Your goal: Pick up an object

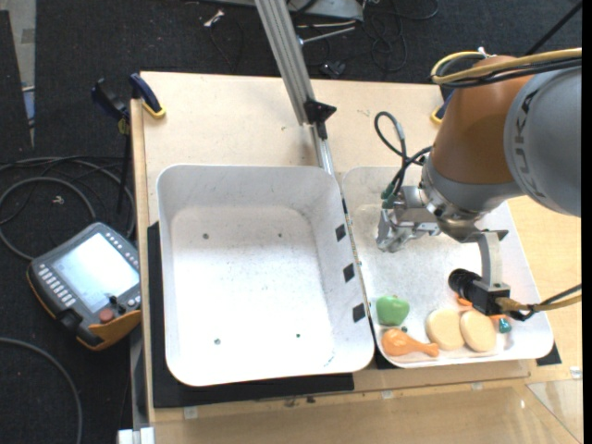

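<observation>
Item 1, far left, on the dark floor: grey handheld control pendant with orange trim (86,286); its pale screen shows no readable writing.

Item 2: black-and-yellow clamp (132,95) on the far left corner of the light wooden bench (231,118).

Item 3: shallow white plastic bin, left (250,266); floor speckled with dark marks.

Item 4: slanted silver metal rail (285,54), running down to the gap between the two bins.

Item 5: shallow white plastic bin, right (421,280), touching the left one.

Item 6: metal two-finger gripper (395,234), low over the right bin's far left part, well apart from all contents; whether clenched or released cannot be told; nothing seen in its grasp.

Item 7: small green rounded object (392,309), near front left of the right bin; just in front of it, orange pear-shaped object with a narrow end (407,343); beside that, two pale beige round pieces (446,329) and (478,332), touching each other along the front wall.

Item 8: grey arm with orange band (499,146), entering from the right; dark lettering on the grey casing, not fully legible.
</observation>
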You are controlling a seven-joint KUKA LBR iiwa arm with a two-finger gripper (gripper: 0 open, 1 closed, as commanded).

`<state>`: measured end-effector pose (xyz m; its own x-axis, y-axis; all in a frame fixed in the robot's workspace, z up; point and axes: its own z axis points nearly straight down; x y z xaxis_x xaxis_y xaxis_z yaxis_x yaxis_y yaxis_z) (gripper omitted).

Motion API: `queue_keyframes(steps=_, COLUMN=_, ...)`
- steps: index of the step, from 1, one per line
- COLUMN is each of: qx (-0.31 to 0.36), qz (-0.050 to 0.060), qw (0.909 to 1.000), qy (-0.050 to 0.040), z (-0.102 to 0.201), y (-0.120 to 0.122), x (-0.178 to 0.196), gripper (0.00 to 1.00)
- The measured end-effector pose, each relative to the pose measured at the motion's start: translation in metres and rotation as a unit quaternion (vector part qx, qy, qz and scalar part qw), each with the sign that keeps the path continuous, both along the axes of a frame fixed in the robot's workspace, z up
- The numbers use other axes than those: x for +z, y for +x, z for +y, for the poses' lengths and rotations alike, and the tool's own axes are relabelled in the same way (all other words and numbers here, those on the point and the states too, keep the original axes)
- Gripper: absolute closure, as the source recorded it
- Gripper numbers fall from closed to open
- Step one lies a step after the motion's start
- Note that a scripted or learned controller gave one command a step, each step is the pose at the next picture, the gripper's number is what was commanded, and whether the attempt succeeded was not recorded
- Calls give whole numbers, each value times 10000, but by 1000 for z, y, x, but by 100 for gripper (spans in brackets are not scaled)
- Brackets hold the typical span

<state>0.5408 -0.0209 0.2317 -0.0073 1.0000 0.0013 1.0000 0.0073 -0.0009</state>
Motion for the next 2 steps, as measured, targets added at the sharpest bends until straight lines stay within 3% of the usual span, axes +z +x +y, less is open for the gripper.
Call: queue_keyframes(steps=2, qx=1, qz=-1, qw=10000, qy=-3, z=100, y=2, x=1, gripper=100)
